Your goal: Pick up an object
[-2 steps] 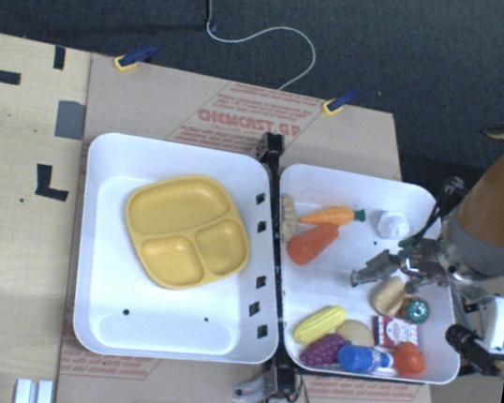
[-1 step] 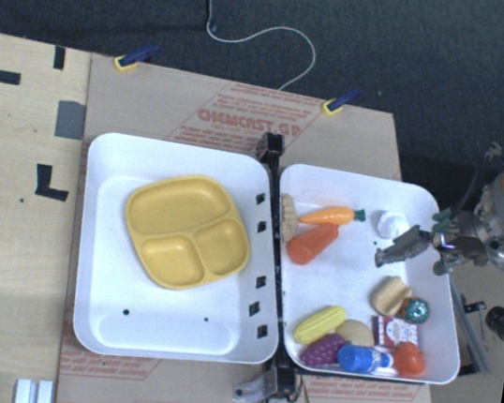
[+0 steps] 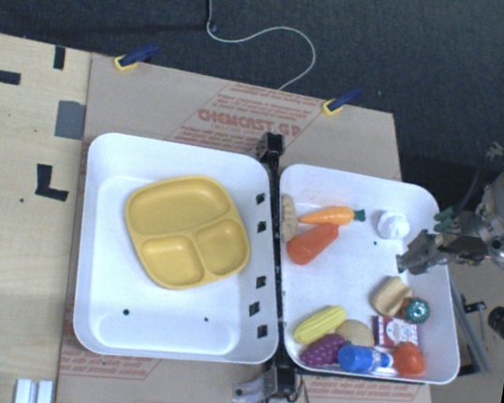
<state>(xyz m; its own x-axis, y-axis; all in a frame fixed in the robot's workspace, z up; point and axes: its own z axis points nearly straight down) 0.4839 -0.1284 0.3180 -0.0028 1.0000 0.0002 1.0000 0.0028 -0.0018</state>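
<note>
Near edge of right bin: blue bottle, purple grapes, yellow corn, red tomato, small red-and-white carton with unreadable print. Further back: tan bread-like piece, teal round thing, smooth orange piece, carrot, white cap. Gripper over bin's right rim, nothing visibly held; open or closed, cannot tell. Left bin: yellow sectioned plastic tray. Cardboard behind, red mirrored lettering, illegible.
</note>
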